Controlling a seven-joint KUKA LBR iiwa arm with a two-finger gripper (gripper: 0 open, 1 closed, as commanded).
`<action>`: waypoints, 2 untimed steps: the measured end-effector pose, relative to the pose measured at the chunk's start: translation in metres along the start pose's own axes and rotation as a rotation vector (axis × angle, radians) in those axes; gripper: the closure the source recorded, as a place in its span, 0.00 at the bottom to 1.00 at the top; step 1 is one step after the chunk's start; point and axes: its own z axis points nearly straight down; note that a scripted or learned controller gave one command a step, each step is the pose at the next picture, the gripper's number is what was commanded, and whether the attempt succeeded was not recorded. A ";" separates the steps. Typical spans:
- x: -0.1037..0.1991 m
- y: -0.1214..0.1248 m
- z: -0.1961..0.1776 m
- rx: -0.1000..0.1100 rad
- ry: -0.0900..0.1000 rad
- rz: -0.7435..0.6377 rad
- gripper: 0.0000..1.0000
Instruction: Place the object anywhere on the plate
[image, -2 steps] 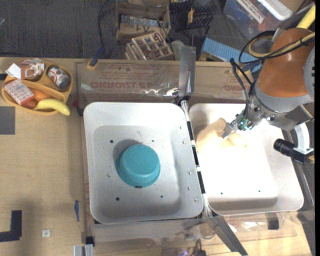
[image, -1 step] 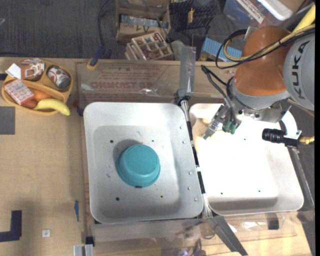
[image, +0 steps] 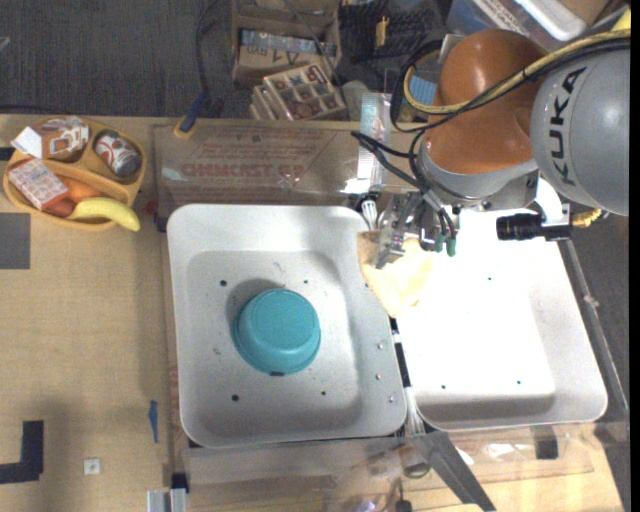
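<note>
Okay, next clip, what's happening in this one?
A KUKA arm reaches in from the right, its gripper over the left edge of the right bin, just above a pale yellow object lying there. An upturned teal plate sits in the left bin. Nothing is on the plate yet.

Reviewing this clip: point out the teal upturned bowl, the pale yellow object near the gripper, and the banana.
Teal bowl (image: 278, 330): camera view, on its flat upturned base, in the left bin.
Pale yellow object (image: 400, 278): camera view, on its middle, at the bins' shared edge.
Banana (image: 106, 211): camera view, mid-length, in the tray at upper left.
</note>
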 end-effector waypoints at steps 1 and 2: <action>-0.006 0.047 -0.006 -0.001 0.000 -0.231 1.00; 0.005 0.098 -0.004 -0.002 0.000 -0.235 1.00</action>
